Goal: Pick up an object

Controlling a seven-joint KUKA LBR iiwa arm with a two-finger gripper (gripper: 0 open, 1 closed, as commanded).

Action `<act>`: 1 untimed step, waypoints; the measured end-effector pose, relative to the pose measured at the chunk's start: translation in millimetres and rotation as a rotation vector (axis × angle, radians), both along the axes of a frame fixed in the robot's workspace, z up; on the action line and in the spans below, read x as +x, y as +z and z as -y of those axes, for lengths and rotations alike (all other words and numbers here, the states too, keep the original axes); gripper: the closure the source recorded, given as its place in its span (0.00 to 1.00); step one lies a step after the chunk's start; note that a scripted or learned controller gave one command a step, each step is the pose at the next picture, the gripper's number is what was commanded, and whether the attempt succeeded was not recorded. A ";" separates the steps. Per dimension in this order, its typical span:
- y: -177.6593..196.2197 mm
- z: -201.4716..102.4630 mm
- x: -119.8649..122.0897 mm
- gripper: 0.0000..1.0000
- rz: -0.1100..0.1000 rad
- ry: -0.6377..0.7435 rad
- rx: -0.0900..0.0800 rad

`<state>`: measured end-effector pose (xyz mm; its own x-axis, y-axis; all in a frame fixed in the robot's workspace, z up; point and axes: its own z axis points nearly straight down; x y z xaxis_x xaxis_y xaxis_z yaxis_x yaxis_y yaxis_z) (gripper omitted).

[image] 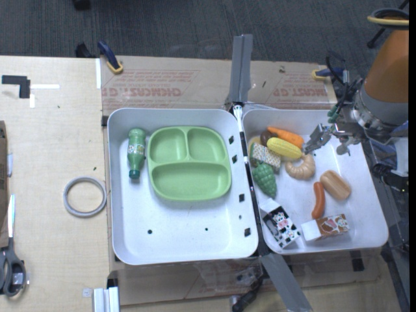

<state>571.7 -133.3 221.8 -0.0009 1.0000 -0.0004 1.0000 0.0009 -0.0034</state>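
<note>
— Gripper (316,140) state? 
— Seen over the right bin (364,236), near its far edge, just beside the corn (284,148) and croissant (300,168). Fingers slightly parted; nothing held between them.

— Risk noted? 
— Judged crowding: corn, carrot (286,136) and croissant packed touching. Could pinch two items, or nudge one aside and close on air.

— Left bin (123,194)? 
— Green tray (190,162) and bottle (135,152), well apart from the gripper.

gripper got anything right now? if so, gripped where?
Nothing held. The gripper hangs over the right bin, just right of the corn and above the croissant, with no object between its fingers.
</note>
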 end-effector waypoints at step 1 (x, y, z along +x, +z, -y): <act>-37.9 -25.3 45.4 0.00 0.002 0.057 -0.001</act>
